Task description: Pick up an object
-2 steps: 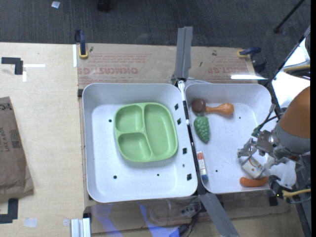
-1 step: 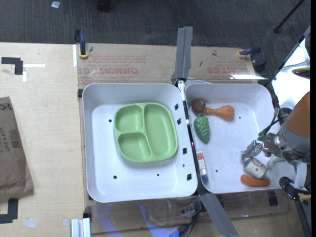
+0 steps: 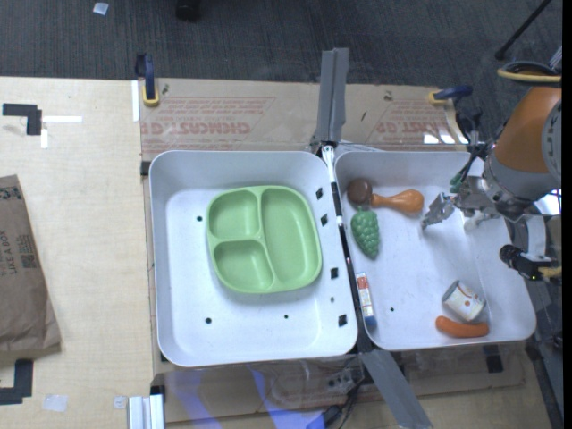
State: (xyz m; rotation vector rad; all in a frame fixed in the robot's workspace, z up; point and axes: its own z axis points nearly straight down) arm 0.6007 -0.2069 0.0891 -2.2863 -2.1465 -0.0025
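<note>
Left bin point(image 3: 174, 266) holds a green tray point(image 3: 264, 238).

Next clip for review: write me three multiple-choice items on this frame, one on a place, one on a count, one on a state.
1. Where is the green tray?
A. left bin
B. right bin
C. on the cardboard

2. How many compartments does the tray have?
A. two
B. three
C. five

3. How does the cup lie?
A. upright
B. tipped on its side
C. stacked on the tray

Answers:
1 A, it sits in the left bin.
2 B, two ridges split it into three.
3 B, it lies tipped near the carrot in the right bin.
</note>
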